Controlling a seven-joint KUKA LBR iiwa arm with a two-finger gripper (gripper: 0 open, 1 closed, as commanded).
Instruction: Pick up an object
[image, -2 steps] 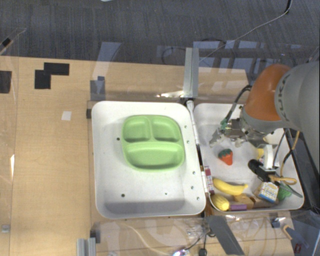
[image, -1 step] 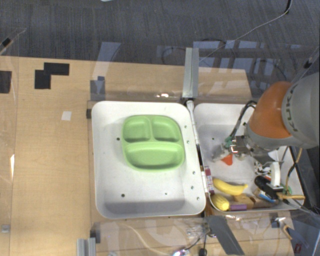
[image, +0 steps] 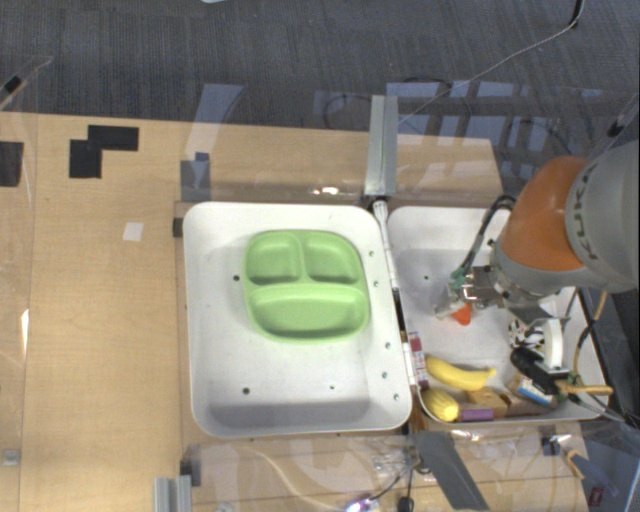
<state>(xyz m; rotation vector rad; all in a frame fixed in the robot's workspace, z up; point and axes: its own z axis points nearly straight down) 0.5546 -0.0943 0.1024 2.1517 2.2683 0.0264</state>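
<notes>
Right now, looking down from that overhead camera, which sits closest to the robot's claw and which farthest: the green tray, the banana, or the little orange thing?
From the end effector:
1. Small orange object, just below it in the right bin.
2. Banana, lower in the same bin.
3. Green divided tray, over in the left bin.

Two white bins (image: 200, 300), one green tray (image: 303, 284), one banana (image: 460, 375).

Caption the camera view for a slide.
Arm's gripper low in the right bin near a banana; green divided plate in the left bin.
</notes>
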